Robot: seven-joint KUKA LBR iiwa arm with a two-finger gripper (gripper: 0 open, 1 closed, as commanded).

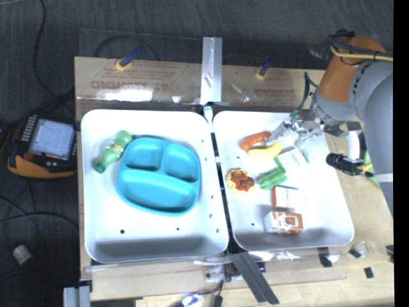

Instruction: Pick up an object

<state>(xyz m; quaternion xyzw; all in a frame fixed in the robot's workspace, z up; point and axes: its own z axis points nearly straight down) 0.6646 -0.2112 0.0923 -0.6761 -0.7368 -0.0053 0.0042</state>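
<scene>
Gripper (pixel 289 128) low in the right bin (pixel 332 190), near its far right corner, fingers too small and blurry to tell if spread or pinching, orange carrot (pixel 255 139) and yellow banana (pixel 264 149) lay just left of it, both free

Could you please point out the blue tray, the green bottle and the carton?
Blue tray (pixel 160 174): camera view, middle of its large front compartment.
Green bottle (pixel 112 150): camera view, middle of its body.
Carton (pixel 285 220): camera view, its printed top face.
</scene>
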